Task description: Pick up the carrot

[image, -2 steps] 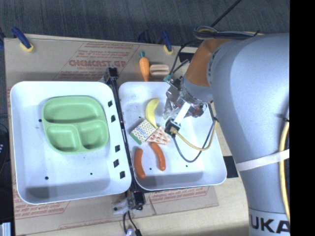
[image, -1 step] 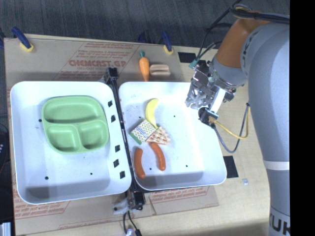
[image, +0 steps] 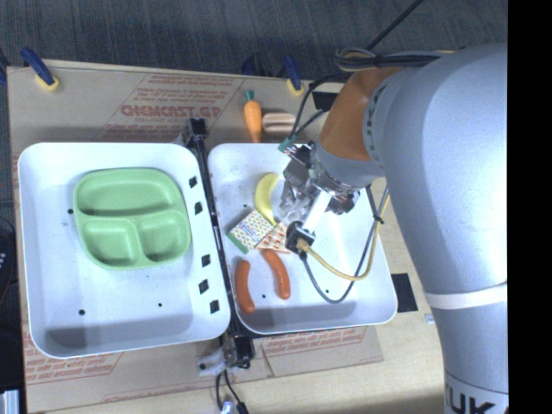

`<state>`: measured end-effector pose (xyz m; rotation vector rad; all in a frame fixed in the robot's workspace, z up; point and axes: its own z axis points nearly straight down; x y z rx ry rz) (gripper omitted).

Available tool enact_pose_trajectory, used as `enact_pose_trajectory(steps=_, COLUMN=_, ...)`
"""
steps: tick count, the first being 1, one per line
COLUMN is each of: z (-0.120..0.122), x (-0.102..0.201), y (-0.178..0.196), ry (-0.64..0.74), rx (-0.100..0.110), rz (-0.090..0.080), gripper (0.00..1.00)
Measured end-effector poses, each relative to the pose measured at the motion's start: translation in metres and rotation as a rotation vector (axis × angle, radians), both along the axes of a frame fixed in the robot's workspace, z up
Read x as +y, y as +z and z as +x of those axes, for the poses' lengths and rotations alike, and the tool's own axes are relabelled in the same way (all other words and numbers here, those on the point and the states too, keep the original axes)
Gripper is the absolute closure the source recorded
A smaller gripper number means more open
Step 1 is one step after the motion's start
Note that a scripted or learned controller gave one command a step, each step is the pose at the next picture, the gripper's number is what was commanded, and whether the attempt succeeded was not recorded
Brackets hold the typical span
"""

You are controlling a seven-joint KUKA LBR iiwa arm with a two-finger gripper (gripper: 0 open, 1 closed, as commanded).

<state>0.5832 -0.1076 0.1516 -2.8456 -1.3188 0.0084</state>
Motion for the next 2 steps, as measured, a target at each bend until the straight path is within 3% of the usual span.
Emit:
enact_pose_trajectory(steps=1, z=-0.015, x=-0.023, y=0.042, ry=0.381, rx=-0.006, rz=-0.001, gripper=1.00)
enact_pose_trajectory(steps=2, z=-0.004, x=-0.035, y=0.134, ry=0.174, rx=-0.004, rz=-0.002, gripper=1.00)
